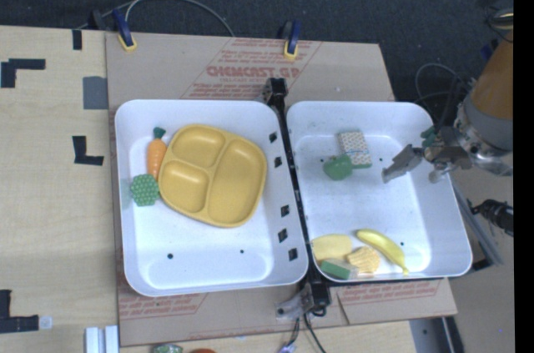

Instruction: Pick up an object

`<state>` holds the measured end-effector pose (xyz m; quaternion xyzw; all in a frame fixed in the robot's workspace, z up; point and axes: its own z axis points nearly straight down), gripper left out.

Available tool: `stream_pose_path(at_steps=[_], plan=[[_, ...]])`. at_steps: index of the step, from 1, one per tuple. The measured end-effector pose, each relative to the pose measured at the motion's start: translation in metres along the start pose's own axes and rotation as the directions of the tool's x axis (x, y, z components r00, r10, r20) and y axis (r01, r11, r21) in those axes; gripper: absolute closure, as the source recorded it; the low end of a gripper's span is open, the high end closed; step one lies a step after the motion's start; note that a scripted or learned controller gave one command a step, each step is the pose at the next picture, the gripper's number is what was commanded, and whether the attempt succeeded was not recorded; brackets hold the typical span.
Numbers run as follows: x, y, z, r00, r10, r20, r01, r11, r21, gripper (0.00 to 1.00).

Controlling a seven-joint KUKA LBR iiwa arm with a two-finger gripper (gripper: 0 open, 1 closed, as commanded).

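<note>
My gripper (417, 168) hangs over the right side of the right bin (434, 201), its two fingers spread open with nothing between them. To its left on the bin floor lie a small green piece (338, 168) and a patterned block (355, 148), touching each other. At the bin's near edge sit a banana (382, 248), a yellow lump (330, 244), a ridged yellow cracker-like piece (363, 259) and a small green bit (336, 269).
The left bin (200, 264) holds a yellow divided plate (210, 174), a carrot (155, 156) and a green knobbly ball (143, 190) along its left side. A black divider with clips (288, 193) runs between the bins. Cables lie behind the bench.
</note>
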<state>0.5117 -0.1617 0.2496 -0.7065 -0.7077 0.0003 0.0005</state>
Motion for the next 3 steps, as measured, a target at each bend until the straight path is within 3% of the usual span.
stream_pose_path(at_steps=[1,2,3], plan=[[0.037,0.047,0.158,1.000,0.000,0.000,0.000,1.000,-0.001,0.00],[0.053,0.090,0.163,1.000,-0.001,0.002,0.001,1.000,-0.004,0.00],[0.053,0.090,0.153,1.000,-0.001,0.002,0.001,1.000,-0.004,1.00]])
